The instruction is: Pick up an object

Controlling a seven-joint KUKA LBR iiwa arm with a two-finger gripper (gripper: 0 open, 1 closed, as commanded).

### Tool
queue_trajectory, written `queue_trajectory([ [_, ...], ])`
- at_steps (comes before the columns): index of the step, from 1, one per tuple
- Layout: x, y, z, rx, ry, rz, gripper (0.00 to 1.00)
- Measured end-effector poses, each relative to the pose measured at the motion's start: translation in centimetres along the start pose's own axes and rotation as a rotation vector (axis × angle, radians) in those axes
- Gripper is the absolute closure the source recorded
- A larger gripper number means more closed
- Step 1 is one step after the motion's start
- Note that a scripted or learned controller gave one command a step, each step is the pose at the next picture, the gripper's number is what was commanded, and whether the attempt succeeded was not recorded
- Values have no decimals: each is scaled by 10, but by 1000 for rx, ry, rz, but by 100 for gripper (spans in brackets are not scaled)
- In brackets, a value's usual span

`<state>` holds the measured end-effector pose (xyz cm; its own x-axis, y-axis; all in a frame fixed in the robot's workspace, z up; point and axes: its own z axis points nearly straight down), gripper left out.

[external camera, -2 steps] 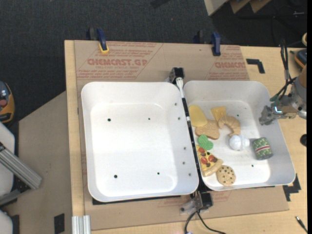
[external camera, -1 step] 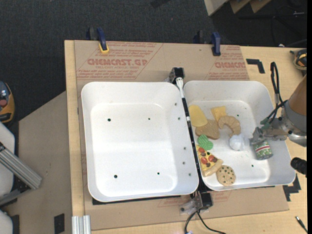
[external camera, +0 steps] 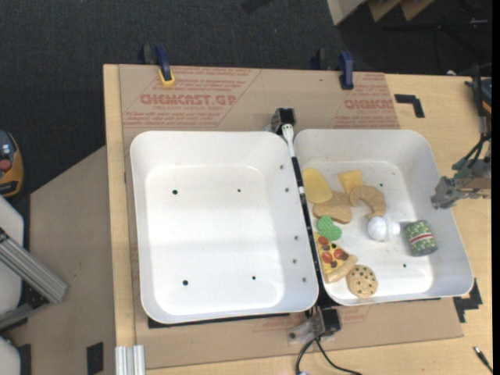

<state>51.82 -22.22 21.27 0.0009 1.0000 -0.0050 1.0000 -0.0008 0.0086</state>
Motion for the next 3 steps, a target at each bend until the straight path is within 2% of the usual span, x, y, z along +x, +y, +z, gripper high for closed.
queue_trajectory([
  [1, 40, -42, 55, 15, 9, 0, 100],
  [2, 129, -9, 68, 9, 8, -10, 100],
  [3, 128, 60, 128, 5, 5, -3, 100],
])
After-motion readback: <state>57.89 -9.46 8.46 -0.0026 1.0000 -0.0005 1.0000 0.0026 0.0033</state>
